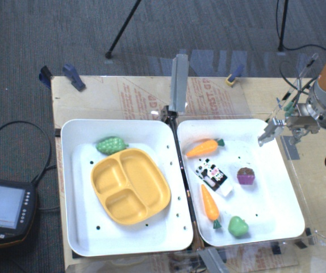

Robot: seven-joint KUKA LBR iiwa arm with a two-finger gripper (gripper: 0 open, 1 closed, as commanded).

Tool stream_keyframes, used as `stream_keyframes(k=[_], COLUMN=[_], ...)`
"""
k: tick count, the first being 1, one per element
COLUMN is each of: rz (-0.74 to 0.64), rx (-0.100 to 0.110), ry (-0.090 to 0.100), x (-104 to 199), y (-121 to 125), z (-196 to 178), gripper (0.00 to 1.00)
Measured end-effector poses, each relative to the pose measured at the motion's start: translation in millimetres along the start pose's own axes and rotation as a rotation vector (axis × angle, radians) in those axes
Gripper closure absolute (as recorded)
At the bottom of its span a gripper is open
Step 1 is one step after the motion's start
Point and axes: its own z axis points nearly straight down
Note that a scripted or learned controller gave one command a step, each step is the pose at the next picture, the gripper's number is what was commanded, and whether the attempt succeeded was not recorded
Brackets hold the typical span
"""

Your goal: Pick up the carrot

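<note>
Two orange carrots with green tops lie in the right bin (pixel 276 209). One carrot (pixel 203 148) rests near the bin's back left, its top pointing right. The other carrot (pixel 210 203) lies toward the front left, its top pointing to the front. My gripper (pixel 278 144) hangs over the right bin's back right edge, well to the right of both carrots. It is open, and nothing sits between its fingers.
A black-and-white patterned box (pixel 213 175) lies between the two carrots. A purple cup-shaped toy (pixel 245 176) and a green pepper-like toy (pixel 238 226) share the right bin. The left bin (pixel 75 209) holds a yellow divided plate (pixel 130 185) and a green leafy toy (pixel 111 145).
</note>
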Motion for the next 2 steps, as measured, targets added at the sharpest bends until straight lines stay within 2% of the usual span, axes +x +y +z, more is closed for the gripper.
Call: stream_keyframes(k=[1,2], rz=[0.008,0.065], rx=[-0.026,-0.011], ry=[-0.002,0.0], x=[52,92], y=[-16,61], z=[168,164], gripper=[0.0,0.0])
